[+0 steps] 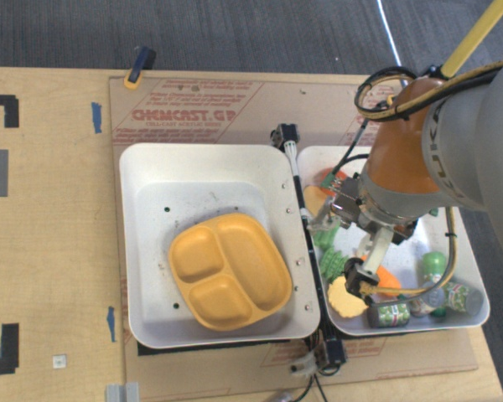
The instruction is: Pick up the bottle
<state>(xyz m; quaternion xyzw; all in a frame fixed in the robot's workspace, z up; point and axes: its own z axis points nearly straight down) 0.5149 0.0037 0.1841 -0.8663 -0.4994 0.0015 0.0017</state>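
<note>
At the near edge of the bench, a black clamp is seen below the gap between two white bins. Against the near wall of the right bin the bottle is laid on its side, its green label turned up. It is flanked by a flat yellow piece on the left and a green-patterned packet on the right; whether either is touched cannot be judged. Just beyond the bottle an orange piece is found, and farther right a green ball. The left bin is taken up by a yellow plate divided into three wells, set flat and turned at an angle to the walls. Above the middle of the right bin the pincer is hung from the grey arm, apart from the bottle and beyond it to the left; whether it is open or closed cannot be told. Green leafy pieces are spread beneath it by the left wall. Toward the far wall a yellow-and-orange lump is partly hidden by the arm. Beyond the bins a second clamp is fixed at the gap, a cardboard sheet with red lettering is laid under both bins, and a blue-and-yellow clip is seen at the far edge of that sheet.
</note>
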